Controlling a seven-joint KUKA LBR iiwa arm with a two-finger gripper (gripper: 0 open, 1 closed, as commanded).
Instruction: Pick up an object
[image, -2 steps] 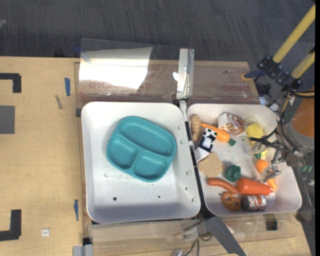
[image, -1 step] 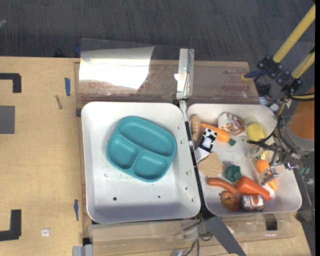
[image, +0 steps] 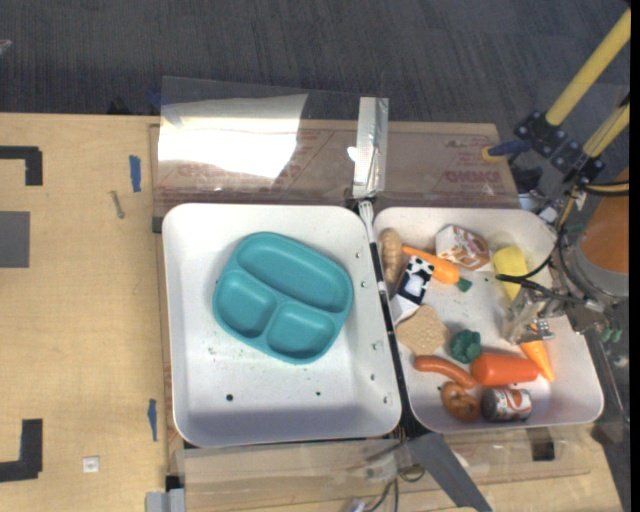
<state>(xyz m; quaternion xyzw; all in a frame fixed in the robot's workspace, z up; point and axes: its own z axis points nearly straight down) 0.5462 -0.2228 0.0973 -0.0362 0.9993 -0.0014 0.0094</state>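
While the gripper hung low over the right-hand shallow white bin, I couldn't tell its fingers' state, so the approach step seemed underway; beside it lay the small orange carrot-shaped toy, the likeliest next target.

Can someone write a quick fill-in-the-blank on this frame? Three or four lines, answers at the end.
1. The teal divided plate lies in the ____ bin.
2. That plate has ____ compartments.
3. The tool hangs over the ____ bin, near the yellow toy.
4. The orange carrot-like toy lies just above the small ____ at the bin's near edge.

Missing words: left; three; right; can
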